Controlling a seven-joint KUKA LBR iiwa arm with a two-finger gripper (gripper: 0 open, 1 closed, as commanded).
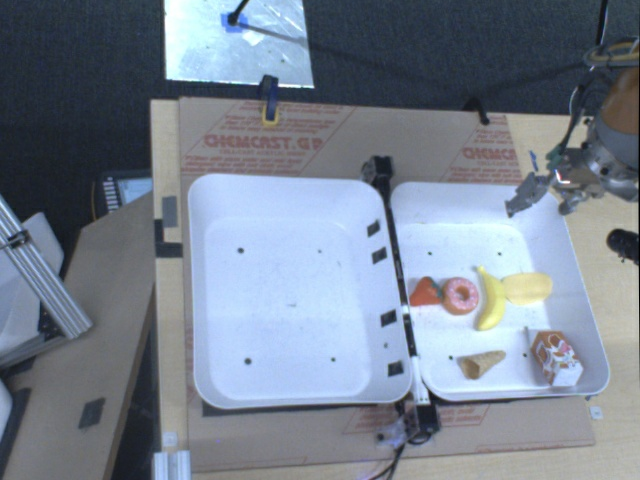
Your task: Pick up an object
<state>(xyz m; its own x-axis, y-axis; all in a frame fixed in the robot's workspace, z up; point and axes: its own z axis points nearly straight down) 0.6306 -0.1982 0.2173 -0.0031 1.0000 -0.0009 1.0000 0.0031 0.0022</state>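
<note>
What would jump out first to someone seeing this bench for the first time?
The bright cluster in the right bin: a red strawberry, a pink donut, a yellow banana and a lemon in a row. Nearer the front edge lie a cone and a small carton. The gripper hangs over that bin's far right corner.

Left bin [290, 288]: bare floor from wall to wall, open to a descent anywhere. Right bin [450, 218]: far half bare and open; near half crowded by a strawberry [427, 292] touching a donut [460, 295], a banana [490, 299] just beside it and touching a lemon [526, 287], with a cone [482, 364] and a small carton [556, 358] nearer the front wall, narrow gaps between. Black clips [388, 286] along the raised divider between bins, obstructing a low crossing.
</note>
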